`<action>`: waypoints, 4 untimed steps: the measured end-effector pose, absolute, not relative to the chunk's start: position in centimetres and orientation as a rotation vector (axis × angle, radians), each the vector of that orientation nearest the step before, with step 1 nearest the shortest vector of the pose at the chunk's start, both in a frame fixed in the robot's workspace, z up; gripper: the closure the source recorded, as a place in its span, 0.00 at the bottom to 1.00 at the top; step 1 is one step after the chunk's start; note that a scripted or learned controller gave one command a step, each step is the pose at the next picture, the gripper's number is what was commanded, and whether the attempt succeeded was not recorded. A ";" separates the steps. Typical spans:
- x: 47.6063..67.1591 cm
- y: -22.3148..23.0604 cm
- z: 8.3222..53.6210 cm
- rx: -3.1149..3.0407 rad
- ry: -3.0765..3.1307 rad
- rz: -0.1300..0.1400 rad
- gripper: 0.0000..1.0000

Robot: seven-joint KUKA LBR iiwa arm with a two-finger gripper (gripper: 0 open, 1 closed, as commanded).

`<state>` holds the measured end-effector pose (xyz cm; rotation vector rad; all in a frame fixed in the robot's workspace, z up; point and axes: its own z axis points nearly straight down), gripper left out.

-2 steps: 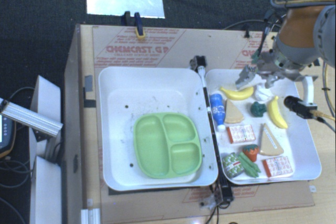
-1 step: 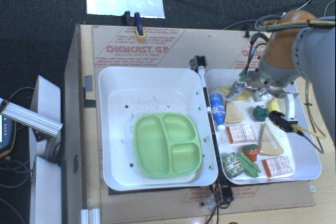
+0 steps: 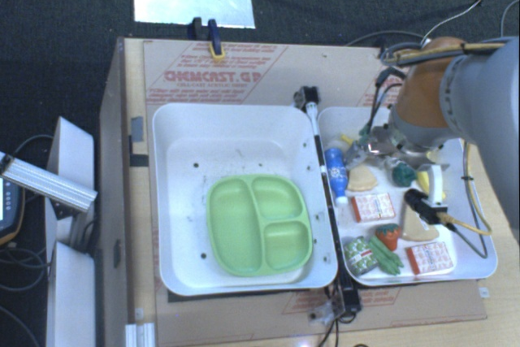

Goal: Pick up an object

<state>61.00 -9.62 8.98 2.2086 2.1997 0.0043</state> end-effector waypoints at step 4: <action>65.6 -11.8 8.3 2.225 2.230 -0.009 0.00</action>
